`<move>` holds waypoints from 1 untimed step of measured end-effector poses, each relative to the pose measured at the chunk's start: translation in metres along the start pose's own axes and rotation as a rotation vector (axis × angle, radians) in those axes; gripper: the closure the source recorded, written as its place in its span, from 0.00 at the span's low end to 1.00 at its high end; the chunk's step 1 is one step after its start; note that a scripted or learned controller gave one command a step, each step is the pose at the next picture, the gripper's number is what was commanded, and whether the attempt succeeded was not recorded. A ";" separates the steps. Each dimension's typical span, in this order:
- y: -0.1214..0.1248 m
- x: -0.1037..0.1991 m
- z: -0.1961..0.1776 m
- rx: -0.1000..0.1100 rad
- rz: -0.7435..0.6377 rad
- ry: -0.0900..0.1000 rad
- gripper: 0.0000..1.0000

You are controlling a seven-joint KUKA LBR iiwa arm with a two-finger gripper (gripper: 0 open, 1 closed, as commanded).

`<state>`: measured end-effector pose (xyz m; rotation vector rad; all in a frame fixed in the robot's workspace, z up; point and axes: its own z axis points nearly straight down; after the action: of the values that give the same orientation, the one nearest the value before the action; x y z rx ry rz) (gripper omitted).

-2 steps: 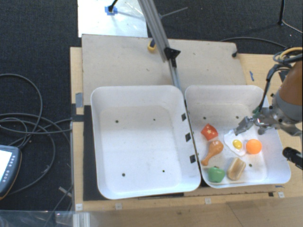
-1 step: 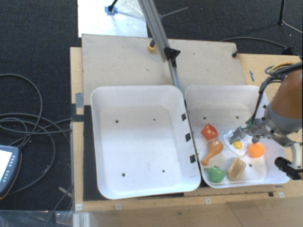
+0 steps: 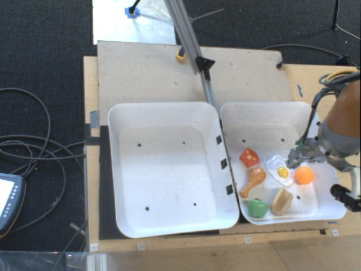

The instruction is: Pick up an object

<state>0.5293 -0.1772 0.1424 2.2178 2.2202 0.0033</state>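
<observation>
While the arm (image 3: 343,123) leans in from 3 o'clock, its tool (image 3: 295,158) sits low in the right bin (image 3: 265,117), tip by the fried-egg toy (image 3: 280,171) and just beside the orange ball (image 3: 304,175); can't tell the tool's state. Red piece (image 3: 249,157), drumstick (image 3: 253,180), bread (image 3: 281,201), green toy (image 3: 258,208) lie at the bin's 6 o'clock. Left bin (image 3: 127,120) beside it. Wooden counter (image 3: 89,89) on dark carpet (image 3: 45,49), cables (image 3: 34,145) at 9 o'clock.

no readable text or labels
</observation>
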 end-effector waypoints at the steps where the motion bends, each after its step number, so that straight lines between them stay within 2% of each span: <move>1: 0.005 0.001 -0.044 -0.002 -0.004 -0.001 1.00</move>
<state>0.5343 -0.1760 0.1862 2.2121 2.2227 0.0046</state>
